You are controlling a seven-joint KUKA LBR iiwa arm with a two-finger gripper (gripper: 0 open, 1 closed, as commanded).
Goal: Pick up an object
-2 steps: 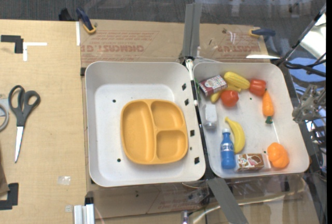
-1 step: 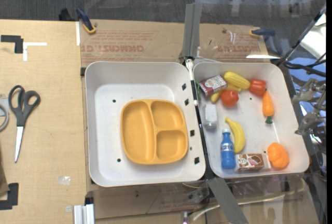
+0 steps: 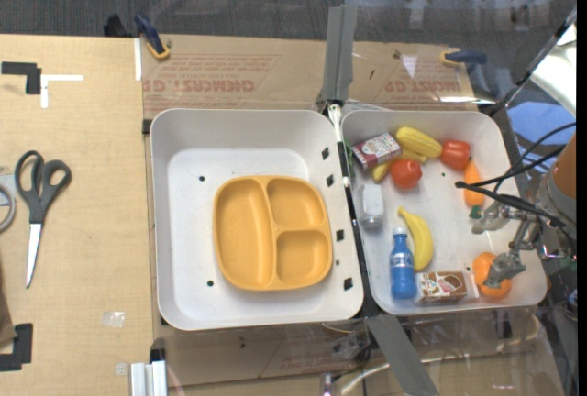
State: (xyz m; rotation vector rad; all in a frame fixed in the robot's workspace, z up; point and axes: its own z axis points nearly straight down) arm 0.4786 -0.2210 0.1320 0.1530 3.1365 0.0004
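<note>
The gripper hangs low over the right bin, near its right wall, with its fingers spread and nothing between them. One finger stands by the orange in the bin's near right corner; the other sits further in, toward the bin's middle.

No particular object is named, so anything in this bin would do. The orange is nearest, and it looks the likeliest target. Just left of it lies a small carton, touching or nearly so, then a blue bottle and a banana. Further back are a tomato, a corn cob, a red pepper and a second carton. The left bin holds a yellow divided plate.

To do this well, I'd want the fingers centred on the orange before they drop, one on each side of its widest part, and low enough to close below the middle so it doesn't squirt out. It's round and likely slick. The wall and the carton crowd it, so the fingers should come down in the free gaps, not onto the carton. Close gently, then lift straight up.
</note>
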